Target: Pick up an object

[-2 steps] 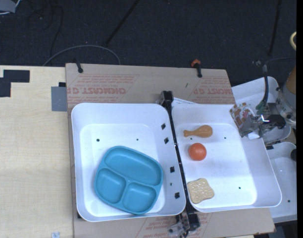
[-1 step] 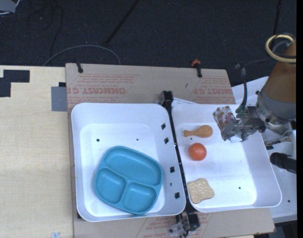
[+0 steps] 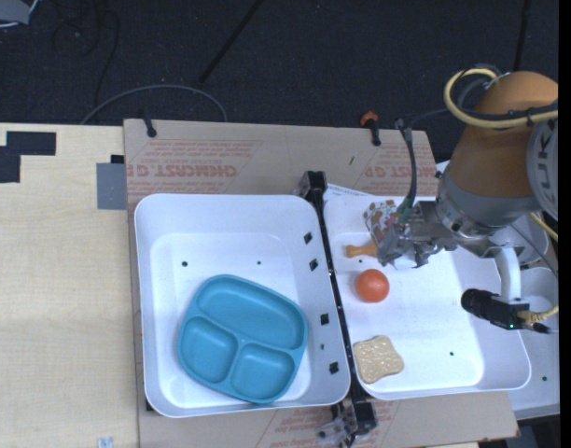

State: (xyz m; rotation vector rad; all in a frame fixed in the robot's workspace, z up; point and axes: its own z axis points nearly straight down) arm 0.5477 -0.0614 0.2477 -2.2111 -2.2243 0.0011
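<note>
In the right bin lie a red-orange ball, a tan slice of toast near the front, and a small orange-tan piece by the divider. A multicoloured item sits at the bin's back. My gripper hangs low over the back of the right bin, just above and right of the ball and beside the orange-tan piece. Nothing shows between its fingers.
The left bin holds a blue three-compartment plate. A black divider runs between the bins. A black cylindrical part juts over the right bin's right side. Cardboard lies under both bins.
</note>
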